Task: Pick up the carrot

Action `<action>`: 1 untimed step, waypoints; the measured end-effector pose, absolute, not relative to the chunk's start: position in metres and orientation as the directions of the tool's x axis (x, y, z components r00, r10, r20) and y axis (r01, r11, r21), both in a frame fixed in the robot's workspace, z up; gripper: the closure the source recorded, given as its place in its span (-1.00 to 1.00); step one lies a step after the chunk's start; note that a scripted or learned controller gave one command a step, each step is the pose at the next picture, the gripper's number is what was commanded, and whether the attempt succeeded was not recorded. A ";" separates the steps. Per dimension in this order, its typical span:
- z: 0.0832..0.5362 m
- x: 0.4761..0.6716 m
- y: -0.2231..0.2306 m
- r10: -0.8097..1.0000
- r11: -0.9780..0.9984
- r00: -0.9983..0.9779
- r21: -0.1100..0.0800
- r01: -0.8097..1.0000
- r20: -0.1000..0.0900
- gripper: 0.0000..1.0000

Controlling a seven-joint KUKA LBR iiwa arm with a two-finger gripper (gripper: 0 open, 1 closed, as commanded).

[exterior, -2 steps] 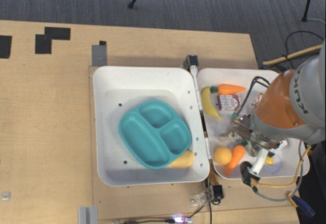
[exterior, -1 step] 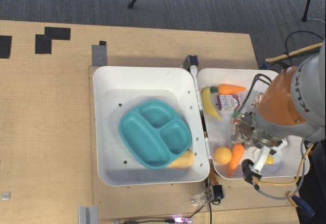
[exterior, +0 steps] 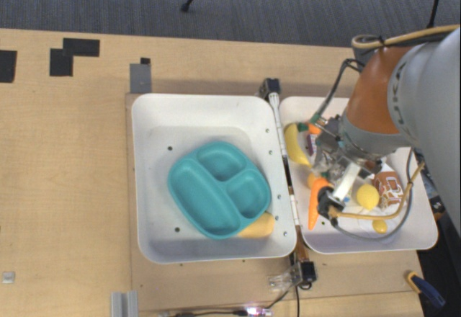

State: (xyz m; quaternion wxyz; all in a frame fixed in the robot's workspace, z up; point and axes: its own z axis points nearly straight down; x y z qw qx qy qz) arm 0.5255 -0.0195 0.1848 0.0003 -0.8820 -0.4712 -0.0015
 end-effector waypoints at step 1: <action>0.184 0.525 -0.020 0.831 -0.557 0.557 0.000 0.831 0.002 -1.00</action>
